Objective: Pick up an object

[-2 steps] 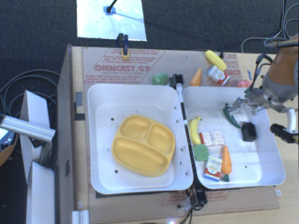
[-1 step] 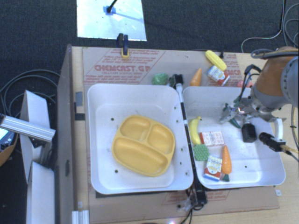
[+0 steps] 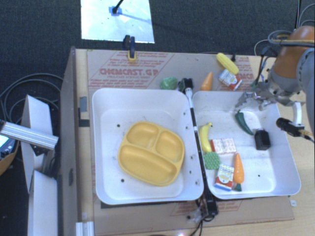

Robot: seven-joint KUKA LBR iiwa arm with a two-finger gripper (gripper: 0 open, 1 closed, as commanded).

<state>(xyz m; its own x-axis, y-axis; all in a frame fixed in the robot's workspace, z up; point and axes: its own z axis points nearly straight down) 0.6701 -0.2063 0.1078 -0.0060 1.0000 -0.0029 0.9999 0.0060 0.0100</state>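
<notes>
The approach step is judged under way: the metal two-finger gripper [image 3: 247,100], spread wide and holding nothing, is poised at twelve o'clock of the dark green pepper [image 3: 243,122], so descent and closing are called for.

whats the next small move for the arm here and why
Probably lower the tool a little onto the dark green pepper. The tool sits over the right bin's upper edge, just above and beside that pepper, with nothing visibly between its fingers. The black block lies farther off.
</notes>
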